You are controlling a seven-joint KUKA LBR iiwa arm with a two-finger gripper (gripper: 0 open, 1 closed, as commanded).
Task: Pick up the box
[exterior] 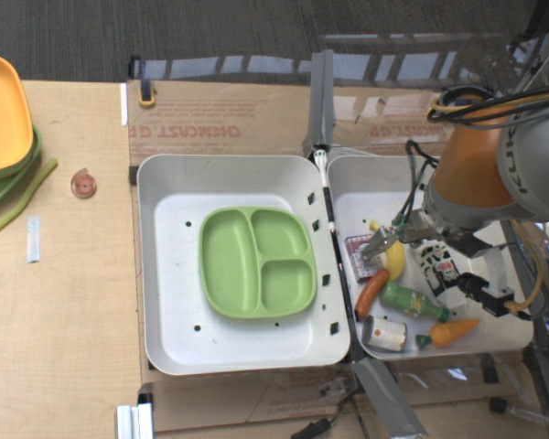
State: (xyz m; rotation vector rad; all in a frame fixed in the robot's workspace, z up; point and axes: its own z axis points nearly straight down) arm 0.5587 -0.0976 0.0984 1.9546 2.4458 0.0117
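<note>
While the grey two-finger gripper hangs with fingers spread and nothing between them, the small flat purple-and-white box lies just beside it near the right white bin's left wall. Approach looks underway; next, descend squarely and close.

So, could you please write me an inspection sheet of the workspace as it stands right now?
Surface: two white bins side by side, left bin and right bin, on brown cardboard.
Job's things: a small purple box lies at the right bin's left side.
Clutter: green divided plate in the left bin; in the right bin a yellow piece, red pepper, green bottle, carrot and white cup.
Grippers: gripper low over the right bin, right beside the box.
Cables: yellow and black cables above the arm.
Surroundings: orange and green plates at far left.
</note>
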